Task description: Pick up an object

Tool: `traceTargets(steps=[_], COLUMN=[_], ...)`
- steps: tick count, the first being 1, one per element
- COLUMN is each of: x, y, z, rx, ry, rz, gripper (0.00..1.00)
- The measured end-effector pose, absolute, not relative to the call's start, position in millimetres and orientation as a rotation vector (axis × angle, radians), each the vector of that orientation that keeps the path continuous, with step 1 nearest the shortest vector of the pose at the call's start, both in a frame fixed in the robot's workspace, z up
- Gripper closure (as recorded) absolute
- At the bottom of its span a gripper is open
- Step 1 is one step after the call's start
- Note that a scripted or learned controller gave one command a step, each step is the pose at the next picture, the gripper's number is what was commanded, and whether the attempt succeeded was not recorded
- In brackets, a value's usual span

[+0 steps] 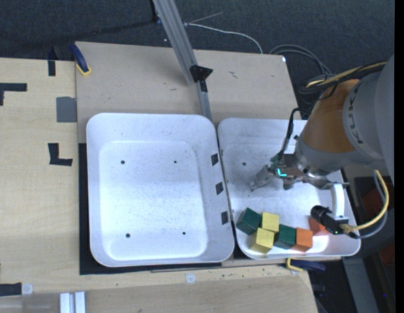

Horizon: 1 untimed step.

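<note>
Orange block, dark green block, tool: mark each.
orange block [305, 238], camera view, top face.
dark green block [250, 220], camera view, top face.
tool [259, 182], camera view, between the fingertips.

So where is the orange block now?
The small orange block lies in the right white bin, at its near right corner, touching a green block.

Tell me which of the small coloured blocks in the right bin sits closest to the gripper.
The dark green block, leftmost and highest of the cluster, lies nearest the gripper; the yellow and orange blocks lie farther down.
</note>
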<state>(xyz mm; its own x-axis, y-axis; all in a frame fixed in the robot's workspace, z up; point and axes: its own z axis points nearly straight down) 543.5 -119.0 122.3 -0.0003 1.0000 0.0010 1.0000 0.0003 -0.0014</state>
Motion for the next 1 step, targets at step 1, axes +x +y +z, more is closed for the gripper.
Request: traceTargets(steps=[1], x=[543.3], y=[-118.5], z=[131.9], rx=[-2.218], ry=[-2.220], rz=[0.000], gripper=[1.00])
